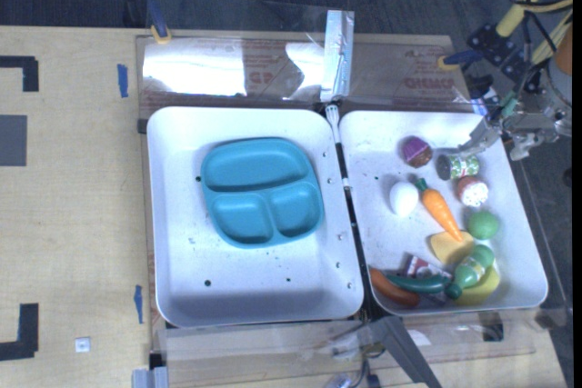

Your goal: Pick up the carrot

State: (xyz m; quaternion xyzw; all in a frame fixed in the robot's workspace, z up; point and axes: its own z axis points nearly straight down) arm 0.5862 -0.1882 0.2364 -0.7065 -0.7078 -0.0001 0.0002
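Two white bins side by side on counter (64, 223). Left bin (173, 277), well left of gripper, carrying blue three-compartment tray (262, 191) at its middle. Right bin (527, 273) crowded with toy food, mostly below and left of gripper.

Arm entering from upper right; gripper (485, 134) hanging low at right bin's upper right corner, above the wall. Finger spacing too small and blurred: cannot tell whether open or closed. Nothing seen between fingers.

Carrot (437, 206) lying in right bin, below and left of gripper, apart from it; green top toward upper left, orange tip pointing lower right onto yellow piece (449, 245).

Other contents, largest first: green-and-yellow cluster (476, 273) at lower right, well below gripper; red pepper-like piece (393, 287) and dark green item (420, 283) along lower wall; purple item (417, 151) left of gripper; white egg (403, 197) just beside carrot's top; green ball (484, 224); red-and-white item (472, 192); small grey-green item (458, 165) just below gripper.
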